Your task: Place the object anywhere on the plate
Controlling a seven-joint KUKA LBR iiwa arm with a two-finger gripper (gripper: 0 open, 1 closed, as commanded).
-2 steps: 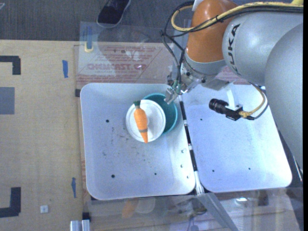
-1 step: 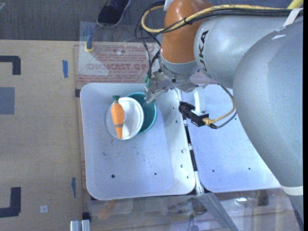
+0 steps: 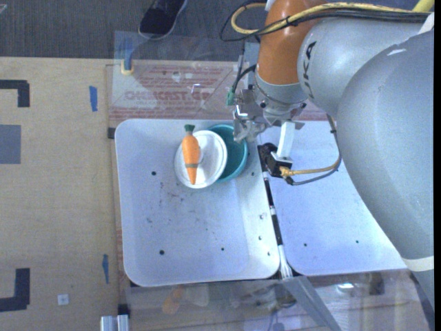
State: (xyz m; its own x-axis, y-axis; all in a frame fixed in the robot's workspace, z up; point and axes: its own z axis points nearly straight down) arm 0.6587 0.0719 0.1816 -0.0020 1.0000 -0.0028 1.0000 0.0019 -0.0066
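Observation:
An orange toy carrot (image 3: 191,157) with a green top lies lengthwise on a small white plate (image 3: 210,165) in the upper part of the left bin. The plate overlaps the left side of a teal bowl (image 3: 238,158). My gripper (image 3: 242,124) hangs just right of the plate, above the teal bowl's far rim, apart from the carrot. The wrist and its orange band hide the fingertips from above.
The left bin (image 3: 186,247) has a scuffed floor below the plate. The right bin (image 3: 324,219) is partly covered by my arm. A black bracket with a yellow cable (image 3: 279,165) hangs over the divider between the bins.

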